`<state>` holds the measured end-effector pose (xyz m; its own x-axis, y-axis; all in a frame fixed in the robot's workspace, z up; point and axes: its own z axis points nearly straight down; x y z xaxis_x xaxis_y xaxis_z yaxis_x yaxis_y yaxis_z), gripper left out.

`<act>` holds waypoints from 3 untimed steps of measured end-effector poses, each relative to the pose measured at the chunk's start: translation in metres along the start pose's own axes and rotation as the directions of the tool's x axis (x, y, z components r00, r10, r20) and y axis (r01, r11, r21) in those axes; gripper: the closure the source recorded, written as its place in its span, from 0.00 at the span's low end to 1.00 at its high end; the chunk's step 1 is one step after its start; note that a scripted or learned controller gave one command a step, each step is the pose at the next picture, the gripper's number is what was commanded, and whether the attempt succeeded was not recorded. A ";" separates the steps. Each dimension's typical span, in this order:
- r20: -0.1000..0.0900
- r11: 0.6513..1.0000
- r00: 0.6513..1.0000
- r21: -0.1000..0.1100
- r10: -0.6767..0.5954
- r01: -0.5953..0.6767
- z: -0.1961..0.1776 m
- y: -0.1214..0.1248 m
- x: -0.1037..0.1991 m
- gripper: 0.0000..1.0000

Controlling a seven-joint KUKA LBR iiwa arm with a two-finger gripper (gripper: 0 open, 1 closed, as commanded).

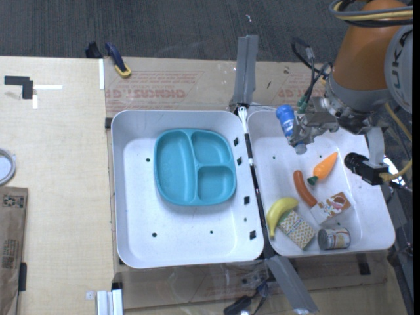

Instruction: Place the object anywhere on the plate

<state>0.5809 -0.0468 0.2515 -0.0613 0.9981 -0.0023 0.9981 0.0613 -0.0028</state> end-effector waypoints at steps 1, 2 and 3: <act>-0.001 0.999 0.999 0.001 0.053 -0.053 0.061 0.000 0.055 1.00; 0.000 0.995 0.995 0.002 0.104 -0.104 0.061 -0.008 0.143 1.00; 0.000 0.995 0.995 0.002 0.104 -0.104 0.061 -0.008 0.143 0.00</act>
